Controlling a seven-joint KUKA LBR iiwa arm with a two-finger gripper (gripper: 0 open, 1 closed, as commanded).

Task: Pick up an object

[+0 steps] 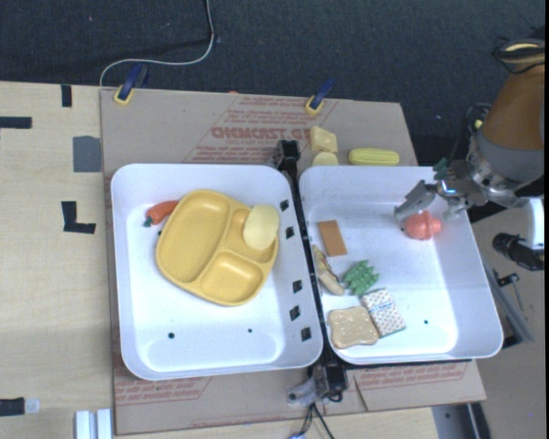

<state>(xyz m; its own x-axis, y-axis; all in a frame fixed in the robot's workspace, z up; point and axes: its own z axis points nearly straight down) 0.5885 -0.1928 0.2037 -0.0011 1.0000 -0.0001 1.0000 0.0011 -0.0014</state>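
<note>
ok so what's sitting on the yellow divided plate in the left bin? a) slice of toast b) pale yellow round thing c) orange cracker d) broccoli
b, a pale yellow round piece rests on the right edge of the yellow divided plate; the toast, broccoli and orange cracker all lie in the right bin.

Looked smooth, glossy white plastic in both bins (pixel 128 273). Showed matt yellow plastic in the tray (pixel 210 254). Appeared as printed brown cardboard (pixel 247 126) beneath, on a pale wood-grain table (pixel 37 273). Seemed dull grey metal at the hand (pixel 425 204). Read as dark rough carpet (pixel 348 26) behind.
</note>
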